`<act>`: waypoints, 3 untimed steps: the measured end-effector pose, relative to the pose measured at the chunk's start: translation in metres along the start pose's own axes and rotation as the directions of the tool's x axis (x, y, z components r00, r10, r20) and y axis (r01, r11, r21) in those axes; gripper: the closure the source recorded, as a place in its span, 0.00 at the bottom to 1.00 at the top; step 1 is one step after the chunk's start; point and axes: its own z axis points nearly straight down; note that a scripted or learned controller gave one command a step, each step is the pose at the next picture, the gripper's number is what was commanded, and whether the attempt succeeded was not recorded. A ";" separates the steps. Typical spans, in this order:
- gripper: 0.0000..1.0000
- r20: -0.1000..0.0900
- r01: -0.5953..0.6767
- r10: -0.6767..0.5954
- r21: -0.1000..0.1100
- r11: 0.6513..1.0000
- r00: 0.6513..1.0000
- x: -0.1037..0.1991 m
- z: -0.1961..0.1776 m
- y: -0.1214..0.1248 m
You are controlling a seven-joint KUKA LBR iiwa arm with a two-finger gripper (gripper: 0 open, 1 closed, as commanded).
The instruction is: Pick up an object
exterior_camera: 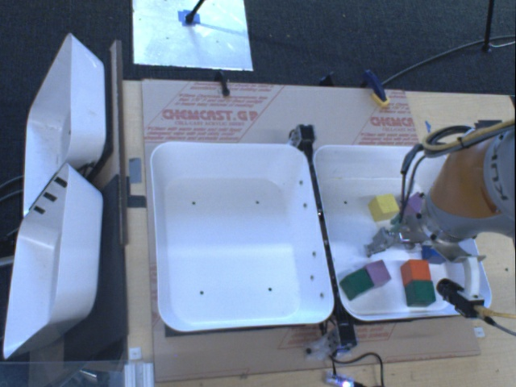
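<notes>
Two-finger metal gripper (384, 244), fingers spread apart, empty, in right white bin (347, 164); small yellow block (384, 207), no clear long axis, just above.

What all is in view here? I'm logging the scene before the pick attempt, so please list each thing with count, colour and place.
bins: two, white, side by side on the bench; the objects lie in the right one.
yellow block: one, yellow, middle of the right bin.
purple block: one, purple, front of the right bin, touching the green block beside it.
green block: one, green, front left of the right bin.
orange block: one, orange, front of the right bin, right behind the dark green block.
dark green block: one, dark green, near the right bin's front rim.
clamp: one, blue and yellow, at the bench's far edge.
arm: one, grey with orange band, over the right bin.
hand: one, grey, low between the yellow and purple blocks.
</notes>
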 end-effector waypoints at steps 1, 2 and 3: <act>1.00 0.001 0.000 0.000 -0.005 1.000 1.000 0.000 -0.012 0.001; 1.00 0.001 0.001 -0.001 -0.007 1.000 1.000 0.002 -0.055 0.001; 1.00 0.001 0.001 -0.001 -0.007 1.000 1.000 0.004 -0.098 0.005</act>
